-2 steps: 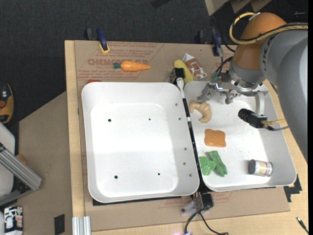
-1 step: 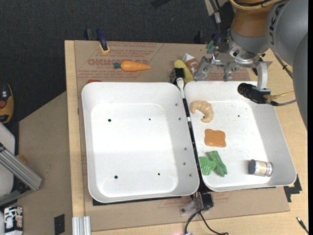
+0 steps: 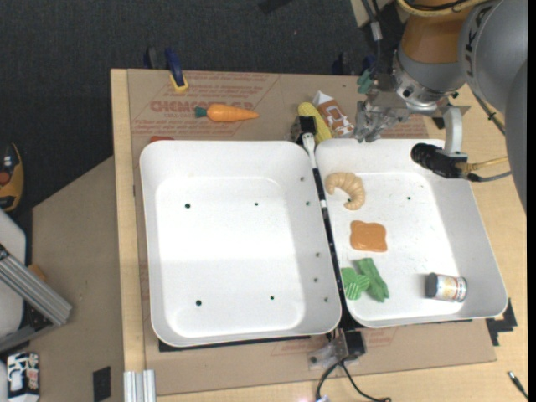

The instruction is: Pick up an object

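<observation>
Two white bins on cardboard-topped bench, dark carpet behind; end effector state unclear.

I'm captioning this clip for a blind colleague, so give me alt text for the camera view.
A grey robot arm's two-finger gripper hovers over the far edge of the right shallow white bin, which holds a tan croissant, an orange toast slice, a green leafy toy and a small metal can. An orange toy carrot lies on the bench beyond the left white bin.

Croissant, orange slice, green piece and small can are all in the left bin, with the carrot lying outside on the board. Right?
Not quite. The camera view shows the croissant, orange slice, green piece and small can in the right bin. The carrot is outside on the board.
</observation>
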Robot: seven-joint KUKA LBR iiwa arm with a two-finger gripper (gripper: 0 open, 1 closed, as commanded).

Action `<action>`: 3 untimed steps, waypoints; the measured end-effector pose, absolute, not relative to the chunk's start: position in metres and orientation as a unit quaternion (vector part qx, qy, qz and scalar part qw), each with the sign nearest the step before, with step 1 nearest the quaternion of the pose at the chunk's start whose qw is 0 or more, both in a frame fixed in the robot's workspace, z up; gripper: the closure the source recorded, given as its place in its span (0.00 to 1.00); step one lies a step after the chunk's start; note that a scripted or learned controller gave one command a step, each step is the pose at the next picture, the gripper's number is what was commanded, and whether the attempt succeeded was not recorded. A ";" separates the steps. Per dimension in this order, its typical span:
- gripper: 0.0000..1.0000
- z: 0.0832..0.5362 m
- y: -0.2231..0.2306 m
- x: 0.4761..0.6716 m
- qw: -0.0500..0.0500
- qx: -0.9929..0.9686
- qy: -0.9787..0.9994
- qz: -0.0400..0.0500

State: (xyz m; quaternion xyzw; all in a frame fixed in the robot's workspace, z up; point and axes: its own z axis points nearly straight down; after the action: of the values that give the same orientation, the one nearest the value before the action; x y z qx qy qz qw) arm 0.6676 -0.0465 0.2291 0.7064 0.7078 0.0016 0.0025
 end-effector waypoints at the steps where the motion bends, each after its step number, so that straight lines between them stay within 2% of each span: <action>1: 1.00 0.306 0.011 0.657 0.003 0.705 0.710 0.005; 2: 1.00 0.337 0.077 0.648 0.001 0.704 0.710 0.003; 3: 1.00 0.362 0.165 0.633 0.000 0.703 0.711 0.003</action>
State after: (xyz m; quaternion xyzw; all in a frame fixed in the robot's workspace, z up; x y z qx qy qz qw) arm 0.6327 0.1652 0.3623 0.7033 0.7109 0.0034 -0.0001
